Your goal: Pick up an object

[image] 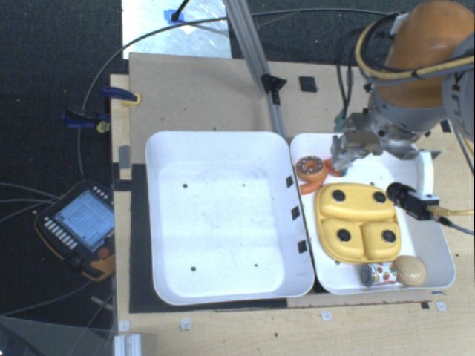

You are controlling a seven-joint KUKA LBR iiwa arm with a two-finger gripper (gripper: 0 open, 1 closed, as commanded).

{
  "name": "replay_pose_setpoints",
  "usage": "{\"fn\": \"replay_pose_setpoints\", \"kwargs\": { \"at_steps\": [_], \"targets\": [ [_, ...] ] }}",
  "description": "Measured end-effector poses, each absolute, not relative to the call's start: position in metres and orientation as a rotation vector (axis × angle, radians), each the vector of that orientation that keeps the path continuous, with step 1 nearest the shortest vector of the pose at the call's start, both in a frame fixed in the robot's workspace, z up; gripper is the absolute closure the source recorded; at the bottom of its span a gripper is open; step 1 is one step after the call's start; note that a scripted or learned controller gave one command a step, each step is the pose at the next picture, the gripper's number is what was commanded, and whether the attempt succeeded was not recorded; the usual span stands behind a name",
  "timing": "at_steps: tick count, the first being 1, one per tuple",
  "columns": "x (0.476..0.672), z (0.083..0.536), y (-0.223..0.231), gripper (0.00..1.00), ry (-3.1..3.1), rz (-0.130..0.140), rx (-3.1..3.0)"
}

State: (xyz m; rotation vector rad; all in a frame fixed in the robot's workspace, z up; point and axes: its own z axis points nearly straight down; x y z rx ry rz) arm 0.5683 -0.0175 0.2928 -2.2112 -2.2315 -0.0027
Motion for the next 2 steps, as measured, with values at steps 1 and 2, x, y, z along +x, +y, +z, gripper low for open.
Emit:
{"fn": "replay_pose_setpoints", "kwargs": {
  "at_steps": [1, 2],
  "targets": [
    [0.558, 0.288, 0.036, 1.00, -2.232, -0.002, -2.209],
    [0.548, 0.279, 0.078, 1.00, -2.230, -0.002, -2.212]
  ]
}}
